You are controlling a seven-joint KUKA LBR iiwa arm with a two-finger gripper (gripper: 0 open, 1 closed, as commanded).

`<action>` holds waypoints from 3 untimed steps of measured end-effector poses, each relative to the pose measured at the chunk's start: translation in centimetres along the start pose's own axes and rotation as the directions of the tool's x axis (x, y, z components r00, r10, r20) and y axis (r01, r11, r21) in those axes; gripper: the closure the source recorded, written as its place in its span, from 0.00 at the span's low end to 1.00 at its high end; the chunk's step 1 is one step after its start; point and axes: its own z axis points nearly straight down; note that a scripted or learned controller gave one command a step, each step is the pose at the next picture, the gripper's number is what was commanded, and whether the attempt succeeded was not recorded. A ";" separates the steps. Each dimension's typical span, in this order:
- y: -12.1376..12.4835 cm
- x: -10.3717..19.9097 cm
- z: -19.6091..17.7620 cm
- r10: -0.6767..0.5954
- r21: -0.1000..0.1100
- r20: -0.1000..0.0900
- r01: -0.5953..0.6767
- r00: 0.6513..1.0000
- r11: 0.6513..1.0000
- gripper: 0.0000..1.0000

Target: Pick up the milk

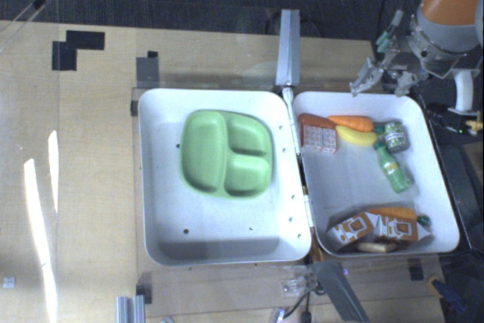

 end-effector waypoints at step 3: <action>-15.3 -2.6 19.2 0.050 -0.008 0.001 -0.050 0.999 0.999 0.00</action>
